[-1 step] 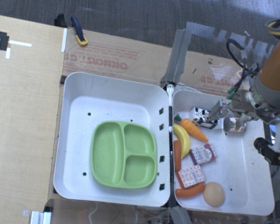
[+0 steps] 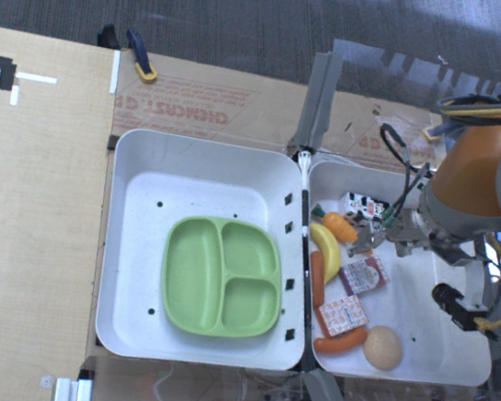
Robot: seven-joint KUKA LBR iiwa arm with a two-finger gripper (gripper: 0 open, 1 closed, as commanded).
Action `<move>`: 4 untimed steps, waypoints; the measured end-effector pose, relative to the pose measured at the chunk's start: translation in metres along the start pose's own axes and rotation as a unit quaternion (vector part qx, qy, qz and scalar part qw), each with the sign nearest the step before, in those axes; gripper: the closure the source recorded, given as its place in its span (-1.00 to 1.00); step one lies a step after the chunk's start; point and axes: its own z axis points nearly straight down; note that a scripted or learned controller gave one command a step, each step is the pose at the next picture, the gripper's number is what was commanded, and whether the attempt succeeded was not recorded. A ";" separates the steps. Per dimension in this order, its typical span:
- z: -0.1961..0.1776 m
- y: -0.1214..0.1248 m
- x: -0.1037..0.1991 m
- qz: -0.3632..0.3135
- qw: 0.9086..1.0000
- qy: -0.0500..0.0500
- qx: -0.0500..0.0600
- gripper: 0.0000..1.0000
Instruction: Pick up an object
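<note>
Gripper (image 2: 380, 234) low in right bin (image 2: 451, 366), above cluttered left edge near carrot (image 2: 339, 227) and banana (image 2: 326, 248); likely lining up pick. Opening not discernible, cannot tell. Nothing seen held. Green plate (image 2: 222, 277) alone in left bin (image 2: 133, 223).

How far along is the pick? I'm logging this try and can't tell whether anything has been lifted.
Done: the arm has reached over the right bin, and the gripper is low among the items near the banana. In hand: nothing visibly; its fingertips are too cluttered to read. Left: grasp and lift. The egg, the carrot and the packets lie in the bin; the green tray sits in the left bin.
</note>
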 end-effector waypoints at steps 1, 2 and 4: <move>0.023 0.040 -0.019 0.013 1.000 0.000 -0.001 -1.00; 0.014 0.040 -0.019 0.015 1.000 -0.001 -0.001 1.00; 0.005 0.041 -0.020 0.016 1.000 -0.001 -0.001 1.00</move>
